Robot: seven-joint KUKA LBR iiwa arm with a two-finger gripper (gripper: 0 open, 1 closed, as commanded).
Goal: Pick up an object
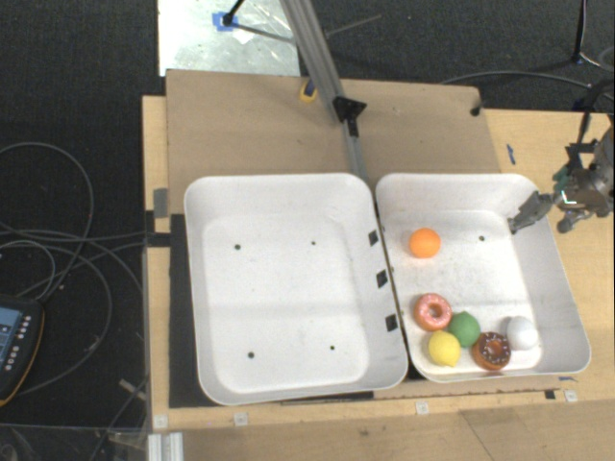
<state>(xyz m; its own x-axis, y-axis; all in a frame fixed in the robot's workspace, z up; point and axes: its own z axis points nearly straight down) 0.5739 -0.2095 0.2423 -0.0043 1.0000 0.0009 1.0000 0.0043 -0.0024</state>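
The right bin [480, 209] holds several small objects. An orange ball [425, 243] lies alone near its middle left. Clustered at its front are a pink-frosted donut [433, 310], a green ball [465, 328], a yellow lemon [444, 349], a chocolate donut [493, 351] and a white ball [522, 333]. My gripper [540, 221] hangs over the bin's back right rim, open with nothing between its fingers. It is well right of the orange ball and behind the cluster.
The left bin [283, 286] sits beside the right one, joined by black clips along the shared wall. A grey pole [317, 46] slants across the bench's back. Cables trail on the dark floor to the left.
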